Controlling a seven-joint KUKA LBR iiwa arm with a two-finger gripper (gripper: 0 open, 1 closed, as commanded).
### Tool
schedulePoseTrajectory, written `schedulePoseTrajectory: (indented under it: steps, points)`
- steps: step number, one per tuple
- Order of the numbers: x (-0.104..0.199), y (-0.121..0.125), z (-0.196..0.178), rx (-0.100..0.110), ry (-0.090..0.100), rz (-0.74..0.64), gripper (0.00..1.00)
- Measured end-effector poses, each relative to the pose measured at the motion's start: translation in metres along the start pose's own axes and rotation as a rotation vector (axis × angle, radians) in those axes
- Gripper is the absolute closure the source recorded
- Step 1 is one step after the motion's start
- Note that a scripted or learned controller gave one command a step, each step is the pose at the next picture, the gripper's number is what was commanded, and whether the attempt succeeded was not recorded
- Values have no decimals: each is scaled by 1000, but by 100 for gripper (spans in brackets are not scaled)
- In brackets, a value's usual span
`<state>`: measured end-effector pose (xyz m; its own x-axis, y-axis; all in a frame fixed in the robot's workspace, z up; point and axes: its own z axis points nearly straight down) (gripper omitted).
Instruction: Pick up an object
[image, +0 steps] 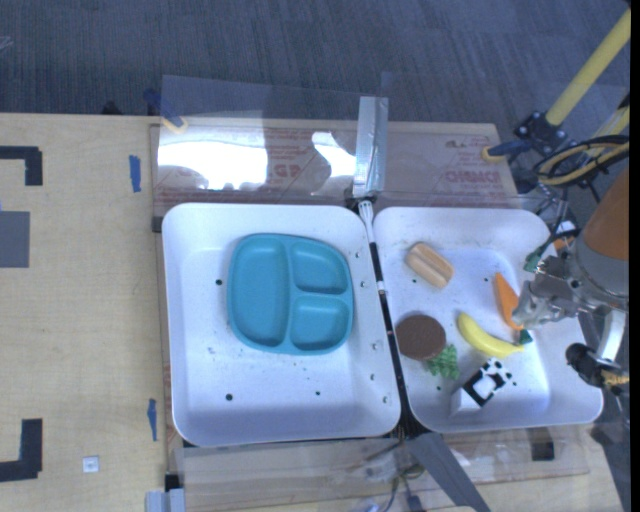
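Observation:
The right bin (560, 400) holds several toy foods. A tan bread roll (429, 264) lies near its back. A brown round patty (421, 336) sits at the left, with a green broccoli piece (444, 361) just in front of it. A yellow banana (486, 338) lies in the middle and an orange carrot (506, 296) to its right. A black-and-white tagged block (487, 381) rests near the front. My gripper (531, 308) hangs low over the bin's right side, right beside the carrot and the banana's right end, partly covering both.
The left bin (190, 300) holds a blue divided plate (291, 293). A clear sheet and a metal post (370, 145) stand behind the bins. Cables and a yellow bar (590, 70) crowd the back right. Wooden bench top lies to the left.

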<state>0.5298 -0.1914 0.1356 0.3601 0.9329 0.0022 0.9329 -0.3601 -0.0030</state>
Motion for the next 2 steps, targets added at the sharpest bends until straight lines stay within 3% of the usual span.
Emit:
schedulePoseTrajectory:
  steps: [1,2]
  points:
    - [0,0,1,1,0,0,0]
    - [-6,16,46,-1,15,-198,0]
